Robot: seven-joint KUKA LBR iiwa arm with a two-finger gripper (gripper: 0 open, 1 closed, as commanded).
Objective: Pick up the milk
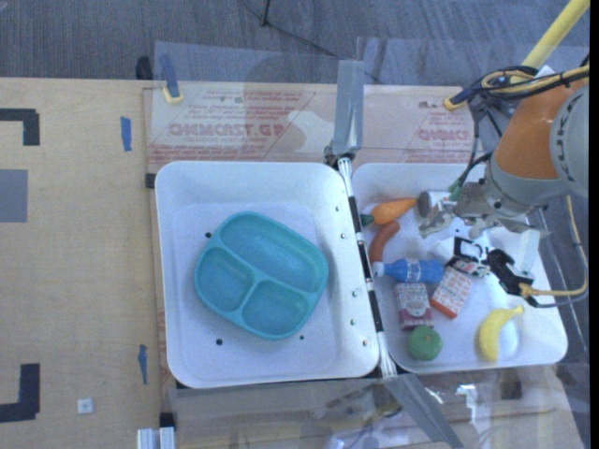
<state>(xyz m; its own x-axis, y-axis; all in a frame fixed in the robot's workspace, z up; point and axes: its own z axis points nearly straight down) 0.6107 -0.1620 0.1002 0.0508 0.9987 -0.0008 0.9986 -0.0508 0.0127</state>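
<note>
Your end effector hangs over the right bin's far edge; you cannot tell its state. The milk lies mid-bin.

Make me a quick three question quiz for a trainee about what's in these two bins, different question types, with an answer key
1. True or false: the teal divided plate lies in the left bin.
2. Multiple choice: which item lies nearest the front right corner of the right bin? A) carrot B) banana C) blue bottle
3. Fill in: the milk carton lies between the banana and the ______.

Key
1. True.
2. B, the banana.
3. Blue bottle; the carton lies flat just right of it, with the arm's hand hovering farther back, near the carrot.
</note>
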